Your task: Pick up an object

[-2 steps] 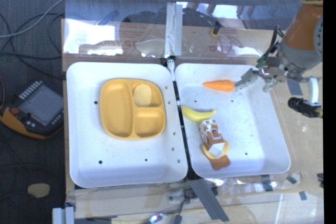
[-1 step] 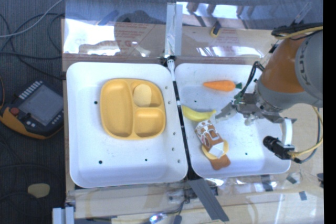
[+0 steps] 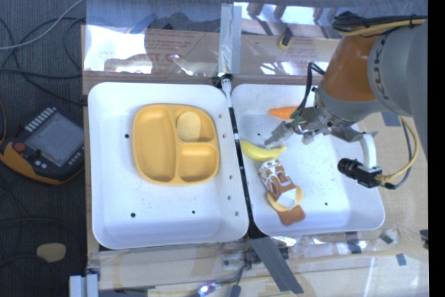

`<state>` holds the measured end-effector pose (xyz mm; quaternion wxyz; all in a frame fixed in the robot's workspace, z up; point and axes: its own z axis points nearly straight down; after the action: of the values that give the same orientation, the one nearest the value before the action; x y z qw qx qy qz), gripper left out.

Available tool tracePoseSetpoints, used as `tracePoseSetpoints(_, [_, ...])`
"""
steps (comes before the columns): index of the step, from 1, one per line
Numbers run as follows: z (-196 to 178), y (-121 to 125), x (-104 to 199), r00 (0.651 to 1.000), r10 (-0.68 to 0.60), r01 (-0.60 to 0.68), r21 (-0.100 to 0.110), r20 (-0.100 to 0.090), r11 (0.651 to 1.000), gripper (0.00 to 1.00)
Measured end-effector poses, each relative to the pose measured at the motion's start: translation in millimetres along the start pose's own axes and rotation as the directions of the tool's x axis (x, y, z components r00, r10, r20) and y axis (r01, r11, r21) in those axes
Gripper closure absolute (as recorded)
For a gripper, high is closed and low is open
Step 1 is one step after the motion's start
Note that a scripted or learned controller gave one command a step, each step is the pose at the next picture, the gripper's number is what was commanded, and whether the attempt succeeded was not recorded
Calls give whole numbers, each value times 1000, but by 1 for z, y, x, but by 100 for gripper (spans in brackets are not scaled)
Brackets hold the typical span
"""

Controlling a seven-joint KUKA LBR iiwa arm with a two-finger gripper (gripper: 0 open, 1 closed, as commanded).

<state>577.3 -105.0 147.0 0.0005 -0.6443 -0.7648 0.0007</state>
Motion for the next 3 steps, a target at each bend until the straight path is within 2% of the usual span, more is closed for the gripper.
tracePoseSetpoints(1, [18, -42, 12, 986, -169, 169, -3, -1, 986, 0])
tracePoseSetpoints(2, [-37, 16, 43, 792, -611, 611, -2, 0, 792, 0])
tracePoseSetpoints(3, [-36, 11, 15, 922, -388, 388, -2, 0, 922, 0])
